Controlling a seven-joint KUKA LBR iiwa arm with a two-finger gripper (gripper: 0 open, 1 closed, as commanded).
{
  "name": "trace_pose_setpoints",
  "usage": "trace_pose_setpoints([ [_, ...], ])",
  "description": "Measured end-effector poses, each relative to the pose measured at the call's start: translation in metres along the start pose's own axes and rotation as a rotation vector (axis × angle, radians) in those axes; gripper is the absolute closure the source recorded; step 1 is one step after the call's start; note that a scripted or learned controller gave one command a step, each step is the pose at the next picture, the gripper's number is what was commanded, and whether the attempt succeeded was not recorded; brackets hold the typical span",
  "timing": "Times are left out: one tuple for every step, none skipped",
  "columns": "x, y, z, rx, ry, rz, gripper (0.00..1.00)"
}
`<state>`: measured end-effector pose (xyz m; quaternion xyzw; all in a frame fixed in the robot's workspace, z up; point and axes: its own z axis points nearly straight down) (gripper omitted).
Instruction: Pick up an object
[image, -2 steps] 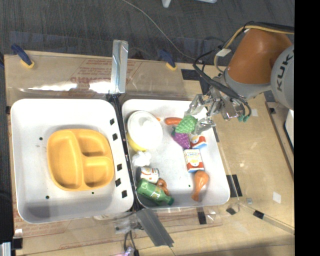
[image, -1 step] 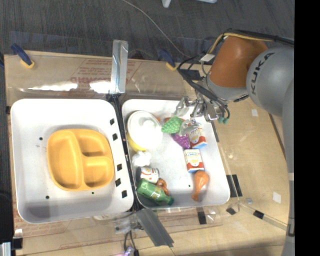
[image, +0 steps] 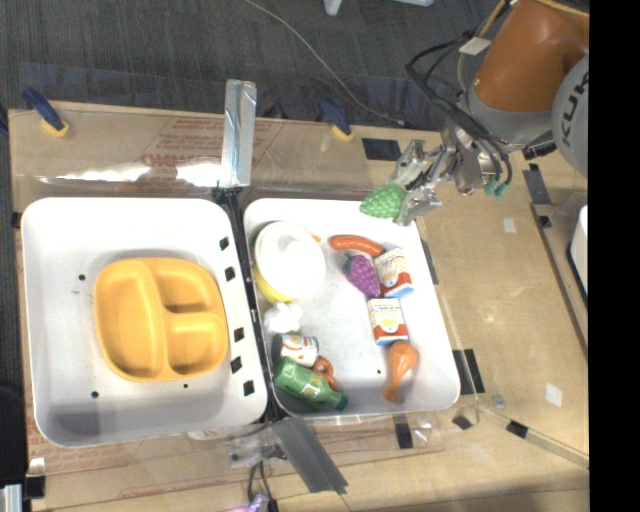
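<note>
A tan bench under clear sheeting fills the frame, with dark carpet across the top edge and two shallow white bins side by side in the middle.

In the camera view, the left bin (image: 60, 330) holds a yellow divided tray (image: 160, 318) at centre left. The right bin (image: 440, 345) holds the clutter: a white bowl on a yellow rim (image: 288, 260) at its upper left, a red sausage (image: 356, 243) just right of it, a purple grape bunch (image: 361, 274), two small red-and-white cans (image: 391, 270) and (image: 386, 320), an orange drumstick-shaped toy (image: 400, 368) at lower right, and a green bottle (image: 310, 386) lying along the bottom edge.

The arm comes in from the upper right, and the gripper (image: 412, 200) sits over the bin's upper right corner. A green textured object (image: 379, 203) lies directly at the fingertips, on their left side, touching them and raised over the bin's top rim. It looks clamped there, pinched by its right end, though the contact is small and partly masked by the metal fingers.

The relation that matters: the green object extends leftward from the tool, its long axis roughly level across the frame, so most of its bulk hangs outside the grip. I judge the hold marginal; a lift would want to go straight up, and the piece could pivot or slip free.
</note>
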<state>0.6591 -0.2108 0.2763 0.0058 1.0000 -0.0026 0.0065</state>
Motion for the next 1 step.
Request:
trace_pose_setpoints([
  [0.0379, 0.0768, 0.1020, -0.008, 0.018, -0.033, 1.00],
])
